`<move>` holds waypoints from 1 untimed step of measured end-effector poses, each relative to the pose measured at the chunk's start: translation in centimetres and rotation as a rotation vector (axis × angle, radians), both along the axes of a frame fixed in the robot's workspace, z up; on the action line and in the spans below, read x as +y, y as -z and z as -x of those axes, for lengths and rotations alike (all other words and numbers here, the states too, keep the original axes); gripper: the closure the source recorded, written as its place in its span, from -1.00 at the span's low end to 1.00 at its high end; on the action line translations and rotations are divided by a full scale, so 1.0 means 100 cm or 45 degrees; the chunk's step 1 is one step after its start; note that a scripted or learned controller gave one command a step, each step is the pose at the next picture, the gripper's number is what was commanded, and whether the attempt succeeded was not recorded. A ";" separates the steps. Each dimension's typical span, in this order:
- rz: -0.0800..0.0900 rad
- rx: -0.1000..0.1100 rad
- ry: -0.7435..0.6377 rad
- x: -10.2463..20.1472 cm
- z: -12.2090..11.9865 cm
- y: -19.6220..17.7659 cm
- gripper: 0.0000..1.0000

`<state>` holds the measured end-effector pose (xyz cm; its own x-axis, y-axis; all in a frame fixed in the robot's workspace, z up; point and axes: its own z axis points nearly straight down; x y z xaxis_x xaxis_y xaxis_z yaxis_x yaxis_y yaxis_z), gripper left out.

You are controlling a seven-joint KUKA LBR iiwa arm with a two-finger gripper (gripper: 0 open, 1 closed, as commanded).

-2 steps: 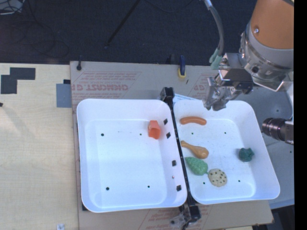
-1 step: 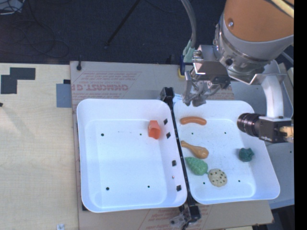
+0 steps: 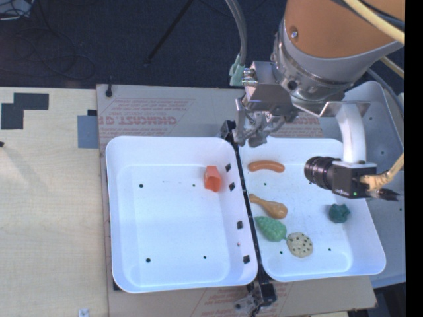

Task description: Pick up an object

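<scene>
My claw (image 3: 254, 132) hangs above the right bin (image 3: 370, 253) at its 11 o'clock corner; its state I cannot tell. The sausage (image 3: 266, 167) lies nearest, towards 5 o'clock, so I judge it my easiest target.

Two shallow white bins sit side by side at centre: the left bin (image 3: 112, 210) toward 8 o'clock, the right bin (image 3: 377, 256) toward 4 o'clock. Small black clips (image 3: 239, 225) line the seam where they touch. Both rest on a printed cardboard sheet (image 3: 152, 114). A pale wooden bench (image 3: 46, 230) spreads to 9 o'clock, bearing a dark stepped patch (image 3: 23, 107) and a grey square (image 3: 86, 131). Cables (image 3: 39, 38) lie on the dark floor at 11 o'clock.
</scene>
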<state>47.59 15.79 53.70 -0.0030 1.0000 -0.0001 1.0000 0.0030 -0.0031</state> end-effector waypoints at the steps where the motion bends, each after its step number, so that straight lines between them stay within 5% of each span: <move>1: 0.000 0.002 -0.007 0.090 -0.002 0.001 1.00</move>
